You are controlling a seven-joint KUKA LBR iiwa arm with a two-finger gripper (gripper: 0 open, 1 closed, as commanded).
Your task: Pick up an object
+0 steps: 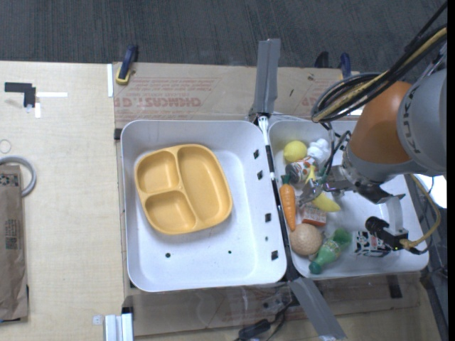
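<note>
The right bin (416, 261) holds a heap of toy food. There is a yellow lemon (295, 150), an orange carrot (288, 206), a yellow banana-like piece (326, 203), a brown round potato (306, 239) and a green bottle (328, 251). A red and white packet (304, 169) lies by the lemon, and a white and black item (369, 244) lies at the right. My gripper (321, 181) is low in this bin, over the packet and the yellow piece, just right of the carrot. The wrist and the clutter hide its tips.
The left bin (142, 261) holds a yellow three-compartment plate (183, 188). A grey divider (267, 77) runs between the bins at the back. The arm's orange band (384, 130) and black cables (370, 87) hang over the right bin's far corner. Cardboard (185, 91) lies behind the bins.
</note>
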